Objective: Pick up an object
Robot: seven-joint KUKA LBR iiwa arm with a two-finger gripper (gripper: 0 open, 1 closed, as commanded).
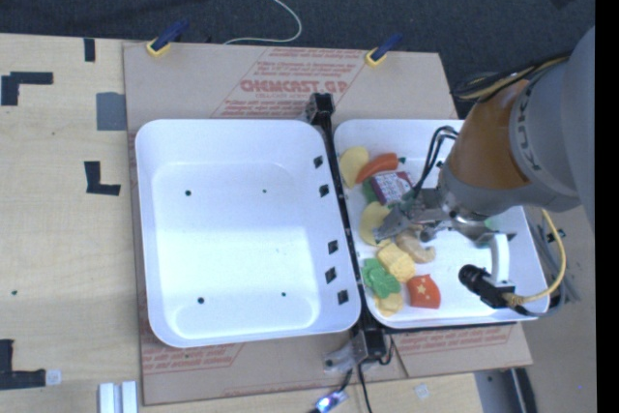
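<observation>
The gripper point(401, 222) sits low in the right bin point(513, 305) among small toy foods point(397, 261); whether its fingers hold anything cannot be told

Grey arm point(571, 121), orange wrist band point(484, 145), black cables, dark metal pincer point(401, 220).

Bench point(58, 237) with cardboard sheet point(280, 82), 2 white bins point(160, 208) atop.

Toy food point(392, 237) in right bin point(513, 309)
</observation>
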